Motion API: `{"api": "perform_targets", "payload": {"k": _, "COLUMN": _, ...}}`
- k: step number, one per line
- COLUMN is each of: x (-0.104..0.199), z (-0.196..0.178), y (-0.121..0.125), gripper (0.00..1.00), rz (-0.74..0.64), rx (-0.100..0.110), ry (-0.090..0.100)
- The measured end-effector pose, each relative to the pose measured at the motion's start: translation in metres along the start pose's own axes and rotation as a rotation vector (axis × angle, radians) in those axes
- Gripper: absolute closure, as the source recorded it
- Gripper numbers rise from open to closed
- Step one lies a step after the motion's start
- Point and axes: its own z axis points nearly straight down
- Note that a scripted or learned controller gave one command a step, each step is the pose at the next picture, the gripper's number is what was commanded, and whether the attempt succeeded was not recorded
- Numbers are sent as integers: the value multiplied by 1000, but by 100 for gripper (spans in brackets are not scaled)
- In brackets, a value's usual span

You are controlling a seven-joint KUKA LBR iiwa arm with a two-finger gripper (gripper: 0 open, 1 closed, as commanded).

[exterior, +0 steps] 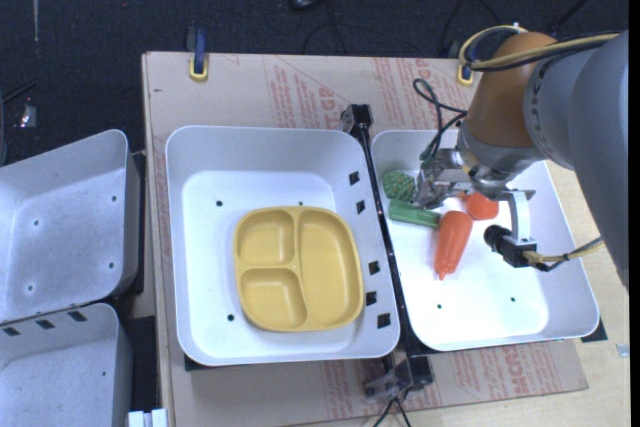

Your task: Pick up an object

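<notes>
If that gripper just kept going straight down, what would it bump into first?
Probably the green vegetable lying under the gripper, beside the carrot. Depth is hard to judge from above, so it might reach the bin floor instead.

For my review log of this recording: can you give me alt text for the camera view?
The grey arm's gripper hangs low in the right bin, over a green vegetable beside an orange carrot and a small red piece. The left bin holds a yellow divided plate.
</notes>
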Motion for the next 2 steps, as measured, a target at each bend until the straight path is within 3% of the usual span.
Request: {"api": "perform_targets", "payload": {"k": 2, "x": 11, "z": -103, "y": 6, "gripper": 100, "rz": -7, "rx": 3, "ry": 5}}
